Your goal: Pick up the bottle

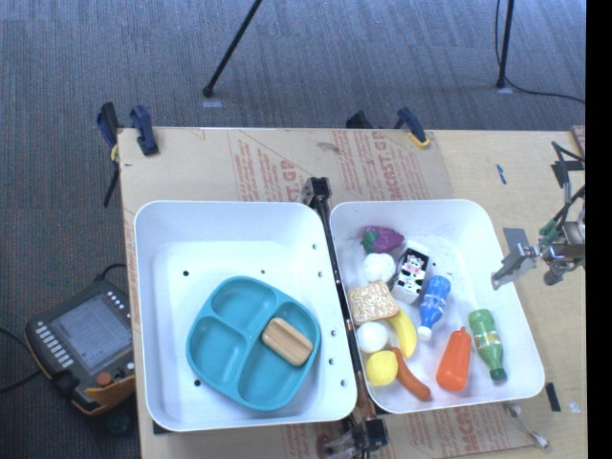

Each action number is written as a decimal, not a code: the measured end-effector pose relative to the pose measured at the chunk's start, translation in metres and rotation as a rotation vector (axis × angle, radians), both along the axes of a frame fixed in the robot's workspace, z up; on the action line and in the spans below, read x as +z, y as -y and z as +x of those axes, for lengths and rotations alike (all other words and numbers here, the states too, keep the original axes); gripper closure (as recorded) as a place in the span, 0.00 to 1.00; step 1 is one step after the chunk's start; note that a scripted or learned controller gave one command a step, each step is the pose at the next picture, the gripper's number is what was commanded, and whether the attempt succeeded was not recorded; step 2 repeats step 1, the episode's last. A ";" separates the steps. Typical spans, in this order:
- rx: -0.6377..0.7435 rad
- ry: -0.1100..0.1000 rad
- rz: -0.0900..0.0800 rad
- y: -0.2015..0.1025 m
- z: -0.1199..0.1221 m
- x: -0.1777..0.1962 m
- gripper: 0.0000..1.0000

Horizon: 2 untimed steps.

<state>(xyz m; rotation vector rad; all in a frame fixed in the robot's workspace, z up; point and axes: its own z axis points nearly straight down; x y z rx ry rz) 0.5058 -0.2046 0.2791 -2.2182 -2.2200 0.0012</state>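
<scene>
Three bottles lie in the right bin (478,220). A blue bottle (433,301) with a white cap lies near the bin's middle, cap toward the near side. At the bin's right side rests a green bottle (488,344) with a white label. An orange bottle (455,360) lies just left of the green one, almost touching it. All three are on their sides.
Around the bottles are a purple item (382,238), a black-and-white carton (411,273), a cracker (372,302), a white egg (372,336), a banana (404,333), a lemon (381,367) and a carrot (412,383). The left bin (163,256) holds a blue sectioned plate (229,338) with a tan block (287,341). A metal bracket (535,253) juts beside the right bin.
</scene>
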 end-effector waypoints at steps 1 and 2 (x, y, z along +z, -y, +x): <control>0.001 -0.001 0.001 0.000 0.000 0.010 1.00; 0.001 -0.001 0.001 0.000 0.000 0.010 1.00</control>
